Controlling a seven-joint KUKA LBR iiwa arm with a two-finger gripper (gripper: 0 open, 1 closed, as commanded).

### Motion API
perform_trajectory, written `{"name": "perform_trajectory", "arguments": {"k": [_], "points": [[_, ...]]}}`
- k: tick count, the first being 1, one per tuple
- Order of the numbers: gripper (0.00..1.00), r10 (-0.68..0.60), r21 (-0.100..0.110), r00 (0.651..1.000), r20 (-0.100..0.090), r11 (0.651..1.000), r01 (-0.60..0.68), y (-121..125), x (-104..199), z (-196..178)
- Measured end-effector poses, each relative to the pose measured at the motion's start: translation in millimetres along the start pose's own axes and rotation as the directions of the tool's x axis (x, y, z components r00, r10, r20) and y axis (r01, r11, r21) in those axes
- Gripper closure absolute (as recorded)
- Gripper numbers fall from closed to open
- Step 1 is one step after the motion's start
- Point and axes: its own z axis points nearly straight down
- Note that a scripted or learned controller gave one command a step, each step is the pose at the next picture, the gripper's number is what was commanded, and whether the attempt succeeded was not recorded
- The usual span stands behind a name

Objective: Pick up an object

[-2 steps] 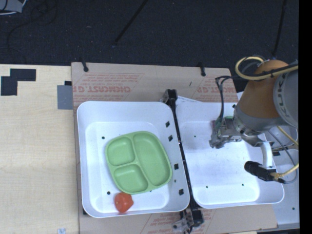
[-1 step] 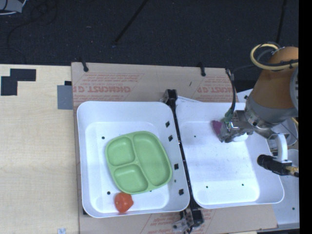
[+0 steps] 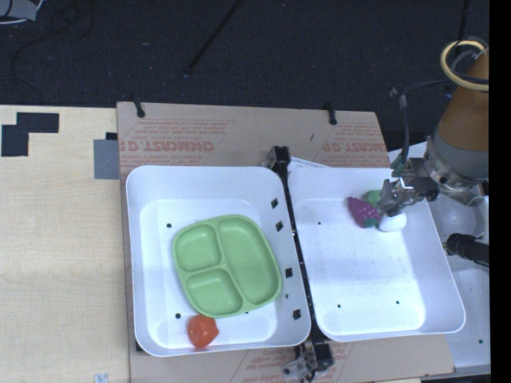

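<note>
1. Camera view, far left: bare light wood of the desk (image 3: 56, 246), with nothing on it worth a grasp.

2. Left bin (image 3: 148, 190): a green divided plate (image 3: 227, 264) lies flat across the middle, three compartments up. It looks like stiff, light plastic, but it is wide and smooth; a two-finger tool could only pinch its raised rim, and it would probably tip or slide. A poor choice.

3. Near the left bin's near edge, just beside the plate's near rim, sits a small orange-red lump (image 3: 202, 331). It looks light and rounded, perhaps soft, and compact enough to close on across its middle.

4. Right bin (image 3: 375, 309): at its far right side lies a small cluster, a purple piece (image 3: 363, 211), a green piece (image 3: 374, 196) just behind it and a white piece (image 3: 392, 223) at its right, all touching or nearly so. They look like small toys, light and probably smooth-skinned, so likely to squirt out of a shallow pinch. The purple piece is the likeliest candidate, and I would take it across its narrow width.

5. Right again: the tool (image 3: 397, 198) is low at this cluster, against the green and white pieces. Whether it is clenched, released, or has anything between its tips, I cannot tell; the tips are too small and crowded by the toys.

6. Crowding is the risk: closing here may catch two pieces or push them against the bin wall.
</note>
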Motion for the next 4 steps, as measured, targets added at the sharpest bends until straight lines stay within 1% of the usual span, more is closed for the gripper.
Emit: {"name": "perform_trajectory", "arguments": {"k": [1, 2, 3, 4], "points": [[1.00, 0.000, 0.004, 1.000, -0.001, 1.000, 0.000, 0.1, -1.5, -17.6], [1.00, -0.005, 0.008, 1.000, -0.003, 1.000, 0.005, 10.6, 56.7, -4.5], [1.00, -0.004, 0.010, 1.000, -0.003, 1.000, 0.004, 11.8, 102.4, 19.4], [1.00, -0.005, 0.007, 1.000, -0.003, 1.000, 0.005, 19.8, 160.8, 25.6]]}}
